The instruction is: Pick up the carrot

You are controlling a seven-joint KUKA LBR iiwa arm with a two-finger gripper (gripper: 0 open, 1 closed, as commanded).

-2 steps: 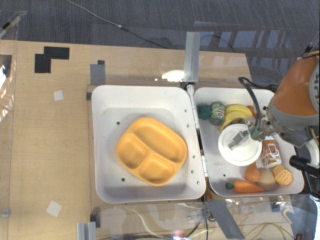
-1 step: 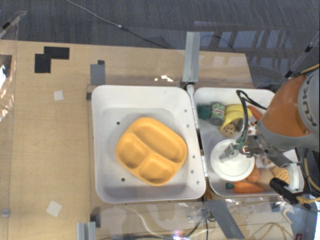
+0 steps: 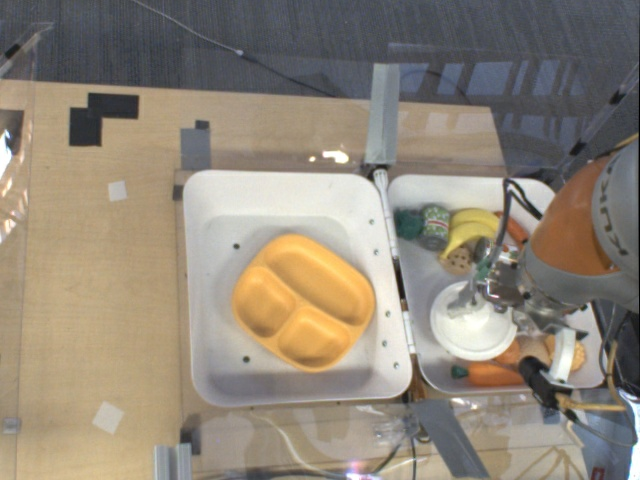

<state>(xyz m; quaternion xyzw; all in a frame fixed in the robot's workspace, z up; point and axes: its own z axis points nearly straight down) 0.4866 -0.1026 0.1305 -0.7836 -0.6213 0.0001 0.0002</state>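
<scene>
The carrot (image 3: pixel 492 374), orange with a small green top at its left end, lies along the front wall of the right bin (image 3: pixel 425 368). It sits just below a white round dish (image 3: pixel 468 333). My gripper (image 3: pixel 487 286) hangs over that dish, behind the carrot and apart from it. The grey arm with its orange band (image 3: pixel 575 230) reaches in from the right and hides the bin's right side.
At the back of the right bin lie a banana (image 3: pixel 472 228), a green can-like item (image 3: pixel 426 224), a brown dotted piece (image 3: pixel 458 259) and a small orange item (image 3: pixel 515 230). The left bin (image 3: pixel 205 268) holds a yellow divided plate (image 3: pixel 303 300).
</scene>
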